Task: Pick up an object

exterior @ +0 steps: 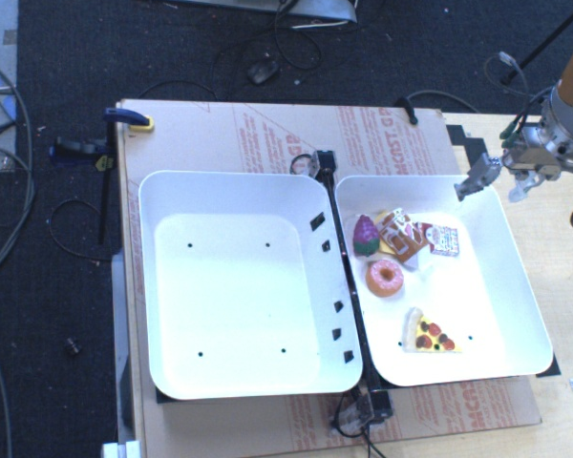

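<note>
Two white bins sit side by side on the bench; the right bin [516, 284] holds a purple toy [365, 235], a pink donut [385, 278], a pizza slice [430, 335] and a small carton [445, 240]. Over its far right corner, the end effector [497, 177] hangs released, fingers spread, grasping nothing.

2 smooth white plastic bins [239, 198] with a soft sheen sit on a matt brown cardboard-like surface [267, 132] with red print. Below the metallic grey hand [501, 175], a glossy plastic-looking donut [385, 279] has pink icing.
</note>
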### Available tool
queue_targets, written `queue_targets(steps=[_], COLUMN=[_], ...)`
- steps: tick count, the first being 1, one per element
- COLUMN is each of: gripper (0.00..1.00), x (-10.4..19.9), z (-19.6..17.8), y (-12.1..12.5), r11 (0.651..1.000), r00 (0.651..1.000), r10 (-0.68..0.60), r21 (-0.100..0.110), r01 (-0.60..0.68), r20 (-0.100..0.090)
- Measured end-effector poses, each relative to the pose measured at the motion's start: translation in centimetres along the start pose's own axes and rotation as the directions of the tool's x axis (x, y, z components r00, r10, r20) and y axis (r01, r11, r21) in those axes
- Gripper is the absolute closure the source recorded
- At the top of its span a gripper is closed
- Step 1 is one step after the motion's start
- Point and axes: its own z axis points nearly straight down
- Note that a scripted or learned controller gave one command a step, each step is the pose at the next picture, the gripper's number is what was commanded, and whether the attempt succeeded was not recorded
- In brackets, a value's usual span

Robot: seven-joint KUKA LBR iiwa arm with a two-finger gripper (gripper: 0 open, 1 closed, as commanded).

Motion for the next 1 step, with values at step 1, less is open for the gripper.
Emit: queue_targets(steps=[1], gripper=[0.00], x=[0.39], z=[9.49], y=[-3.75], r11=[1.000], r00=[1.000], r10=[0.001], r21=[0.008], r01=[-0.001], r20=[-0.002])
